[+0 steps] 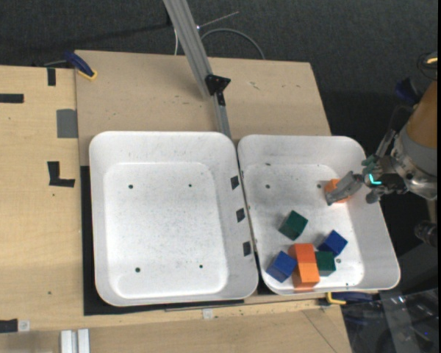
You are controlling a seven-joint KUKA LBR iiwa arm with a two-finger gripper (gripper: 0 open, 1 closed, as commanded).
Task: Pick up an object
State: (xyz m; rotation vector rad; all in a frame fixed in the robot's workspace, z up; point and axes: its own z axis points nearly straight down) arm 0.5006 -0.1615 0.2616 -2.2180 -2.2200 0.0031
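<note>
**Blocks bunched at the front of the right bin**

Nearest the front edge, an orange block (306, 263) sits between a blue block (281, 265) and a green one (325, 262). Just behind are another blue block (335, 242) and a dark green cube (294, 224). Farther back, the gripper (341, 190) hangs over the right bin (294, 153), with something orange at its tip; can't tell if the fingers are clenched or loose.

Light wooden bench top (169, 101) over dark carpet floor (73, 13). Black tape marks (55, 173) on the bench's left part. Grey metal pole (187, 31) slants in from above. Thin cable loop (239, 39) lies on the carpet.
</note>
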